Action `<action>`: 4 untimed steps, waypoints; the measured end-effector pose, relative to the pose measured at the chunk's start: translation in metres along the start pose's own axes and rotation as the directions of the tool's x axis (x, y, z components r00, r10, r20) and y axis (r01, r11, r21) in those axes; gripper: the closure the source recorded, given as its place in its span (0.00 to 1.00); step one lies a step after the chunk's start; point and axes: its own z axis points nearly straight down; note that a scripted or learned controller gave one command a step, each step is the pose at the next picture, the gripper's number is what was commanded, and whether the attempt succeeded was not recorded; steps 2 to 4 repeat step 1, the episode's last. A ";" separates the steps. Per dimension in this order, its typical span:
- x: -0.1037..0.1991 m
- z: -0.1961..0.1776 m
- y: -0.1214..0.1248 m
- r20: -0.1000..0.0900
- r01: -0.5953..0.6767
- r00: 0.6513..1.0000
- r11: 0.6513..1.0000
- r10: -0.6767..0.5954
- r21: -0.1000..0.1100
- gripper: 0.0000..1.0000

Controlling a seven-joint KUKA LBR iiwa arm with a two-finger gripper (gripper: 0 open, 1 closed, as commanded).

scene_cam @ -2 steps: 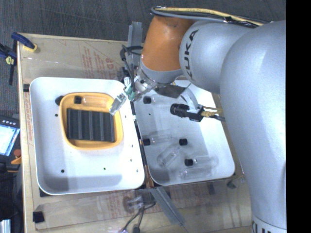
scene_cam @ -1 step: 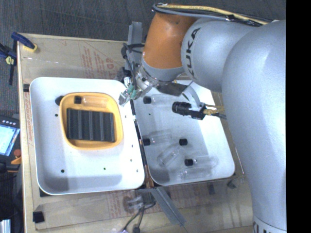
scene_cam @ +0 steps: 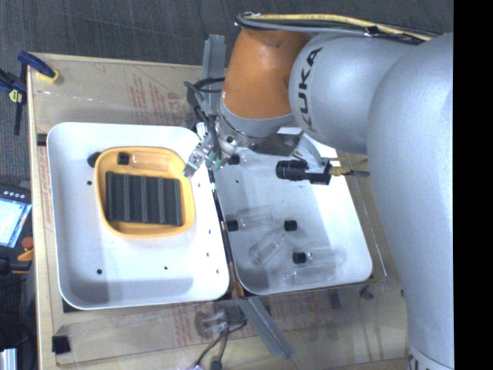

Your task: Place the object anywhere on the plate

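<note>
The clear bottles (scene_cam: 269,245) look light, hard and slippery; grab one around its middle. The claw (scene_cam: 202,157) hangs by the plate (scene_cam: 146,226); its grip is hidden.

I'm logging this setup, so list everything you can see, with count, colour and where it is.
Bins: two, white, side by side on the bench.
Plate: one, yellow-orange with a dark ribbed centre, in the left bin.
Clear plastic items: several, transparent with black caps, in the right bin; exact count unclear.
Bench: one, brown board under the bins.
Arm: one, grey with an orange band, entering from the right.
Gripper: one, at the plate's upper right edge.
</note>
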 end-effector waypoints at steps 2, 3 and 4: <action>0.000 0.000 0.000 0.000 -0.001 1.000 1.000 0.001 0.000 0.00; 0.000 0.000 0.000 0.000 -0.001 1.000 1.000 0.001 0.000 0.00; 0.000 0.000 0.000 0.000 -0.001 1.000 1.000 0.001 0.000 0.00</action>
